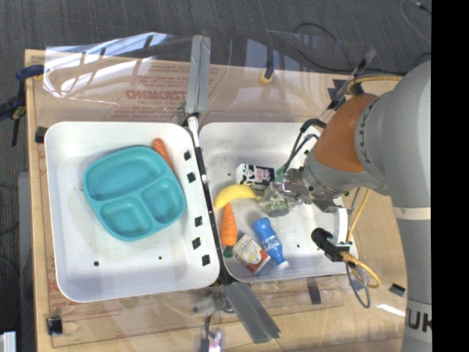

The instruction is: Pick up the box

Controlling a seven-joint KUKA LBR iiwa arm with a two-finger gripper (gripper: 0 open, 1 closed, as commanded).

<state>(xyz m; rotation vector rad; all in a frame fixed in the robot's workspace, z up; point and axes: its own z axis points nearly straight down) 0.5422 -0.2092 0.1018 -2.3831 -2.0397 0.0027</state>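
A turquoise three-compartment plastic plate [134, 191] lies in the left white bin [66, 270], an orange carrot [163, 152] at its upper edge. In the right white bin [242, 138] — a yellow banana [233, 195], a second carrot [229, 226], the small red-and-white box [248, 252] at the front, a blue bottle [270, 241] just beside it. The gripper [282, 196] hangs above them; its jaws' state I cannot tell.

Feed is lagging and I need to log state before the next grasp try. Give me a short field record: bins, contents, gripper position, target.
left bin: teal divided plate; orange carrot at its far edge
right bin: banana, carrot, blue bottle, small snack box, black-and-white carton
gripper: low in right bin, beside the carton and banana
gripper fingers: cannot tell
target: snack box lying near front wall, apart from gripper
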